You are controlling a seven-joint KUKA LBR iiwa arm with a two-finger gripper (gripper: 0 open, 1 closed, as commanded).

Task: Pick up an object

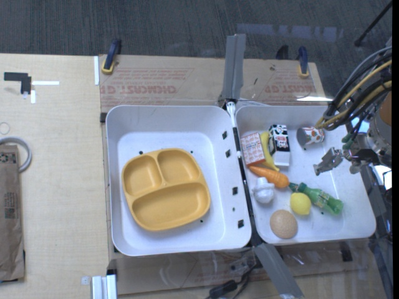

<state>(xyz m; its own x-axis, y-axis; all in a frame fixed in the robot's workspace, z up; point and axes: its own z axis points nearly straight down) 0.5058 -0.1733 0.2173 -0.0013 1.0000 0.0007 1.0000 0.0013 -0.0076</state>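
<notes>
1. Gripper sits over the right bin, near its right wall. Can't tell whether it's apart or together; nothing visible in it.
2. Green bottle and lemon lie just below-left of it.
3. Carrot, banana and cow-print carton are further left.
4. Egg is lower left, well apart.
5. Yellow divided plate is far left in the left bin.

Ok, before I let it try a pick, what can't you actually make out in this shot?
- Gripper, camera view: small and blurred against the right bin; its state is unclear.
- Arm: cut off by the right edge.
- Red-and-white carton: print too small to read.
- White object: partly under the carrot, washed out against the bin.
</notes>
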